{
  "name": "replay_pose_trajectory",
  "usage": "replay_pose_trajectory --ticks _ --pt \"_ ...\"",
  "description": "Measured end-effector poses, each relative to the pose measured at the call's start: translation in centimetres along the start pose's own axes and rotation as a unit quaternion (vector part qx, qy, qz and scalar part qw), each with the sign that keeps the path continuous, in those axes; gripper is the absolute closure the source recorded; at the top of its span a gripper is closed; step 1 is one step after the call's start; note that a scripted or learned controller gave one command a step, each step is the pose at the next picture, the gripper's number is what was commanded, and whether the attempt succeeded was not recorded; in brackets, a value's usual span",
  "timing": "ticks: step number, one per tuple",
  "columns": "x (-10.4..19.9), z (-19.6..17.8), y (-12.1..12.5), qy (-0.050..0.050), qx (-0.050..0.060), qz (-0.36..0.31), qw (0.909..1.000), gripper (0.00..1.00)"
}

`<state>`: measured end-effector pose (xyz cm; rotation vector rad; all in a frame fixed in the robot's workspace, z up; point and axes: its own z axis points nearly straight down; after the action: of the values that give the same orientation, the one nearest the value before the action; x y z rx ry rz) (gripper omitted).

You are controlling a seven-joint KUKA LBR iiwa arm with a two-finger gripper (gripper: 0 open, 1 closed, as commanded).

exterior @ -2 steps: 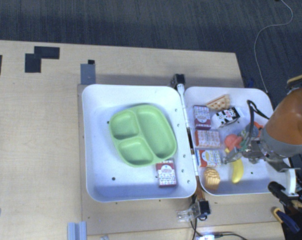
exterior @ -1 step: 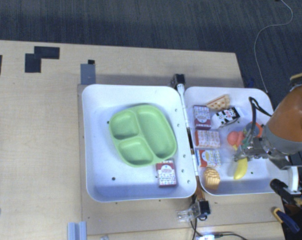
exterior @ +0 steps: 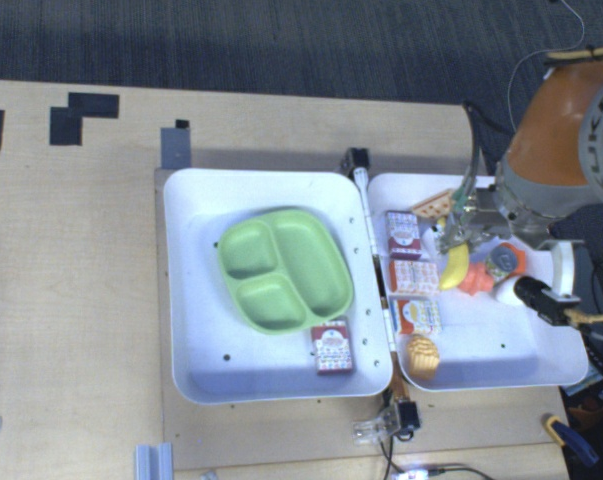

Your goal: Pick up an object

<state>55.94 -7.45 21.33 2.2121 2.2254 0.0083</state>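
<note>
Two white bins side by side at mid-frame. In the left bin [exterior: 191, 268] a green divided plate [exterior: 284, 268] near the centre, a small red carton [exterior: 332, 347] just below and right of it, close to the lower rim. In the right bin [exterior: 541, 368] a column of three small cartons along the left wall — top [exterior: 403, 234], middle [exterior: 414, 275], bottom [exterior: 419, 315] — and a muffin-like pastry [exterior: 422, 356] at the lower left corner. A yellow banana [exterior: 454, 266] beside an orange piece [exterior: 478, 280], right of the cartons. Gripper [exterior: 459, 230] lowered from the right, just above the banana; whether open or closed cannot be told, nothing seen held.
</note>
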Motion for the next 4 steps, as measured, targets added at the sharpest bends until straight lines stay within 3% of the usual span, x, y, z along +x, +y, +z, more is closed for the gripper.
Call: replay_pose_trajectory --ticks 2,3,4 --pt "0.0 -2.1 0.2 -0.001 -0.003 -0.007 1.0 1.0" --pt "8.0 -5.5 -7.1 0.0 0.002 0.0 1.0 1.0" --pt "8.1 -6.5 -7.0 0.0 0.0 -0.003 1.0 1.0"
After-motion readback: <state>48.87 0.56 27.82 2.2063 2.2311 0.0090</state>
